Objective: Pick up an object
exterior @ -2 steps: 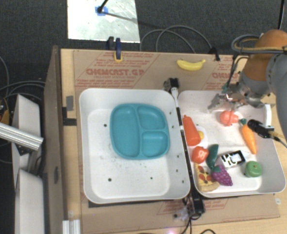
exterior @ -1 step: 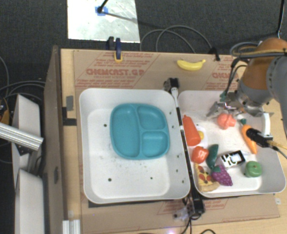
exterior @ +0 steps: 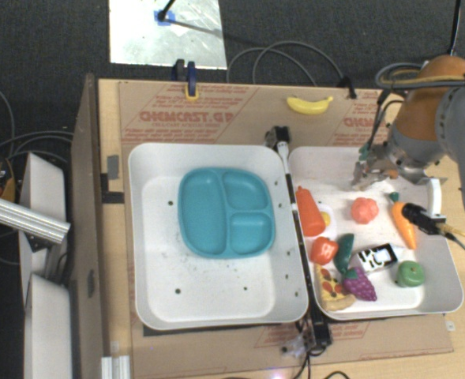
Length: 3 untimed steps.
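Observation:
My gripper (exterior: 367, 170) hangs low over the back part of the right bin (exterior: 453, 290), above bare white floor. Nothing shows held in it. Just in front of it lies a pinkish-red ball (exterior: 365, 209). An orange-red bottle shape (exterior: 309, 210) lies along the bin's left wall. A carrot (exterior: 405, 227) lies to the right of the ball. Nearer the front are a red pepper (exterior: 324, 249), a dark green piece (exterior: 345, 251), a black-and-white item (exterior: 376, 257), a green apple (exterior: 410, 273), purple grapes (exterior: 360, 285) and a pizza slice (exterior: 332, 289).
The left bin (exterior: 149, 212) holds a blue divided plate (exterior: 226, 212). A yellow banana (exterior: 309, 104) lies on the cardboard behind the bins. The grey arm (exterior: 453, 125) fills the upper right, with cables trailing over the right bin's edge.

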Tool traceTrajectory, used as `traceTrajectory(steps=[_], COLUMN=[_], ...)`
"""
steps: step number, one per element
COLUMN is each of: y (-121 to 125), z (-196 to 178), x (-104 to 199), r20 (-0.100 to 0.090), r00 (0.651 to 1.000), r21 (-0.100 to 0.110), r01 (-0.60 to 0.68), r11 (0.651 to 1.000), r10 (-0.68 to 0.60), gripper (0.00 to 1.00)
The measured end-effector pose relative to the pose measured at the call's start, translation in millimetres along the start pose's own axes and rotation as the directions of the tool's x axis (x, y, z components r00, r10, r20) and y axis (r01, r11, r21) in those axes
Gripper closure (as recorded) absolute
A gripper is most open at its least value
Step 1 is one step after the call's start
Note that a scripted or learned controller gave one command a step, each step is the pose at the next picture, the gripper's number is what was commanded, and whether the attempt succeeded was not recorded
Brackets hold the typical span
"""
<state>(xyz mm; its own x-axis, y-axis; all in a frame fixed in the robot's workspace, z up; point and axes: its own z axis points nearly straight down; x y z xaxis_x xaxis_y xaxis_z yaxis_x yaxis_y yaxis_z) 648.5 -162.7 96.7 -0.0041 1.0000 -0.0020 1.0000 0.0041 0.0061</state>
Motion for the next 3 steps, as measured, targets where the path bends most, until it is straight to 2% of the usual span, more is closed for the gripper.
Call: traceTrajectory(steps=[1,2,3], y=[-0.2,-49.7,-46.0], z=[0.4,12.7,0.7], x=[-0.1,-4.7,-4.1], r20=[0.000,-0.002,-0.001], r00=[1.000,1.000,1.000], r21=[0.001,0.009,0.000], r01=[0.001,-0.004,-0.001], r11=[1.000,1.000,1.000], r10=[-0.001,0.004,0.001], gripper=[0.00,0.00,1.00])
